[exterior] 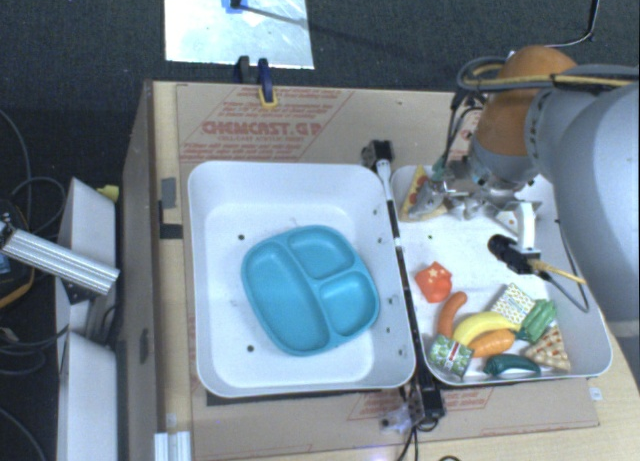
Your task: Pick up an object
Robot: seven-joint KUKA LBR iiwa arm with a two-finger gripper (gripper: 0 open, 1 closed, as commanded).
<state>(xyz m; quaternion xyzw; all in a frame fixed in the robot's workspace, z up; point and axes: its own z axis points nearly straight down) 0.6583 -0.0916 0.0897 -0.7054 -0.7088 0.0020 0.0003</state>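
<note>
My gripper (455, 194) hangs low over the far left corner of the right bin (590, 334), under the orange-banded wrist. A pizza slice (416, 197) lies right beside it to the left, against the bin's corner; whether they touch is unclear. Nearer the front lie a red pepper piece (433, 281), a sausage (450, 311), a banana (480, 326), an orange carrot (492, 342), a green can (452, 354), a green cucumber (536, 319), a checkered pale piece (512, 301), a waffle-like cracker (549, 350) and a dark teal item (510, 365).
The left bin (220, 249) holds a blue divided plate (308, 287). A ridge (398, 269) separates the two bins. The arm's grey body covers the right bin's far right side. Bare bin floor shows between the gripper and the pepper.
</note>
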